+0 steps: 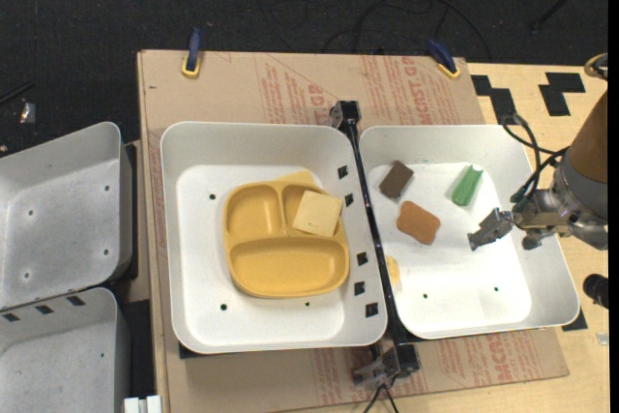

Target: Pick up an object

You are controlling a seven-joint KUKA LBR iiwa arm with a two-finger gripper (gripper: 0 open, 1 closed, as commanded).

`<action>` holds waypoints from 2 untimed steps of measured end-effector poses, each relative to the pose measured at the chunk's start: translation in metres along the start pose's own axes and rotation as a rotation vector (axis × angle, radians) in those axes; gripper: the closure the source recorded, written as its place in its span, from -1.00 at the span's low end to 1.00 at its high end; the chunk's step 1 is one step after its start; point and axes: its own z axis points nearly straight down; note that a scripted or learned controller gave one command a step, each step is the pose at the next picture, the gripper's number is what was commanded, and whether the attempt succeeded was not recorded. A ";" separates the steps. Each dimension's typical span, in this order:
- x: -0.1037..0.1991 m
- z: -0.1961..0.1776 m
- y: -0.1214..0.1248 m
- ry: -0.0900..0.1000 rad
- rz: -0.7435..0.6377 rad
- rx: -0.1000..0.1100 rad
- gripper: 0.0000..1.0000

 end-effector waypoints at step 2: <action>-0.001 0.059 0.000 -0.001 0.000 -0.005 -1.00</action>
